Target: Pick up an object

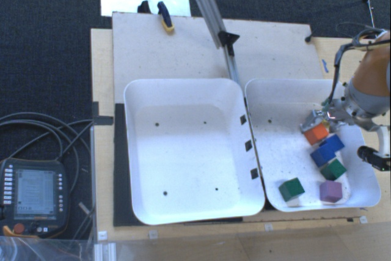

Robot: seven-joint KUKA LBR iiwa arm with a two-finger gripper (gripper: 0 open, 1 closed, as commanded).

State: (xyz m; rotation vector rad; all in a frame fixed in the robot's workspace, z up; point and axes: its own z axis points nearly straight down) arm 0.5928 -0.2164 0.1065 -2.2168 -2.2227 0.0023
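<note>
Several coloured blocks lie in the right bin (275, 95). An orange block (316, 134) sits near the bin's right side, with a blue block (327, 150) just below it and a dark green block (333, 169) below that. Nearer the front edge are a green cube (292, 189) and a purple block (330, 191). My gripper (320, 119) reaches in from the right and sits directly over the top edge of the orange block, touching or nearly touching it. The grey wrist hides part of the bin's right wall.
The left bin (131, 101) stands beside the right one. A metal pole (208, 3) slants over the bench toward the seam between the bins. A teach pendant (33, 195) with cables lies at the lower left, off the bench.
</note>
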